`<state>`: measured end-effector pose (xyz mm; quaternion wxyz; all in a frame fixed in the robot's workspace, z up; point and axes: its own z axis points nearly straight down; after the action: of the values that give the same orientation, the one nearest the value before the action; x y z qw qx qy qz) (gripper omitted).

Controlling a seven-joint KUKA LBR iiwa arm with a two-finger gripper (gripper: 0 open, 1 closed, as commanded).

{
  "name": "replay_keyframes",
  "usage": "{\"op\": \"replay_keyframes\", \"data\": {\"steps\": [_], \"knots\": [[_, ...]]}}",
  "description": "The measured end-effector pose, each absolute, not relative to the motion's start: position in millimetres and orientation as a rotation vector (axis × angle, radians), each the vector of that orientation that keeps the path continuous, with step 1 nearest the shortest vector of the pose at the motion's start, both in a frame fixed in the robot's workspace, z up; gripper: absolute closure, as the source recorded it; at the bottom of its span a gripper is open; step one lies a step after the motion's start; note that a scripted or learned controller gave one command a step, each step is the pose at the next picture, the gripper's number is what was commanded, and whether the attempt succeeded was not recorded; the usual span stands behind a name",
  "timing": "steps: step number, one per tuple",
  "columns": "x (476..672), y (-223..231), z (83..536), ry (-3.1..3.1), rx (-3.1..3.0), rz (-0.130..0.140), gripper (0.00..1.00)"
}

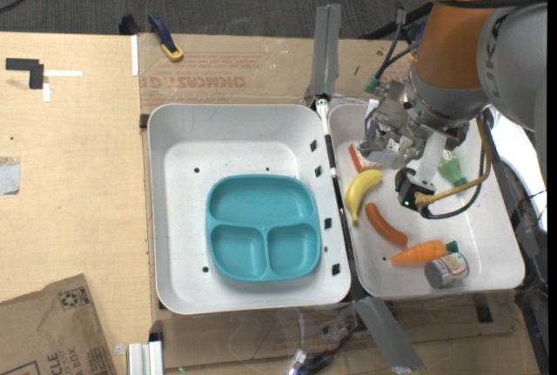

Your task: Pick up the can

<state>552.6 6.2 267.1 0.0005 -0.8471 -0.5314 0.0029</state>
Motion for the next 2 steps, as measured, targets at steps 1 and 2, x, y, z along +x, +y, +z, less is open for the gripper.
{"op": "replay_keyframes", "data": {"steps": [1, 2], "knots": [[590.6, 49.3, 278.5, -1.807, -2.570, 0.009, 1.00], [552.2, -15.2, 234.5, -1.528, -2.742, 0.011, 1.00]]}}
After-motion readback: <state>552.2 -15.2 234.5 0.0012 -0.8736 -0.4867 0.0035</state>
